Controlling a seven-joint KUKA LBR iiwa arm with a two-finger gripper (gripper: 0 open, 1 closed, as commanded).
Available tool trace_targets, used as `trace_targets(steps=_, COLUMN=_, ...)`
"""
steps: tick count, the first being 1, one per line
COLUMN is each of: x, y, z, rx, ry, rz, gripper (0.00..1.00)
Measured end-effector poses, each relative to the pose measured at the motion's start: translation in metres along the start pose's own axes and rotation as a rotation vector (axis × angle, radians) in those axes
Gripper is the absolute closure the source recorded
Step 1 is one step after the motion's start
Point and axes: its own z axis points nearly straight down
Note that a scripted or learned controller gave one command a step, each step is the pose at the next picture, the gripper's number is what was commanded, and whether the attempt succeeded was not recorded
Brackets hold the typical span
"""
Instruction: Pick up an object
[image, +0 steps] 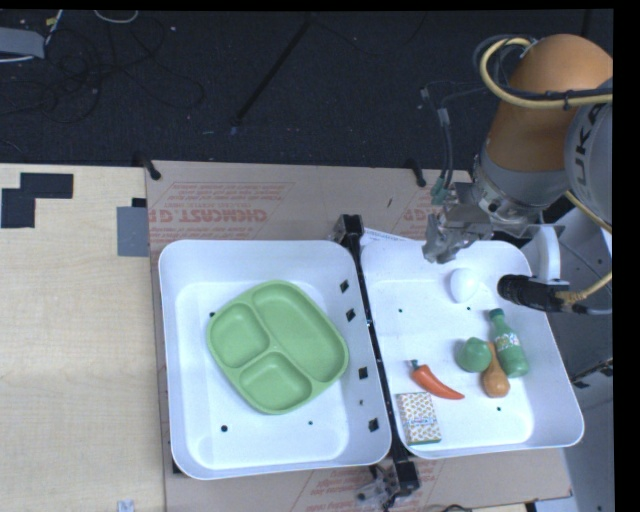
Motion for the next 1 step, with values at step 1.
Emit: trace_targets(steps=1, x=0.0476, y=-0.0011, z=0.0231, rx=0.000, ry=-0.001, rz=0.001, gripper=1.00)
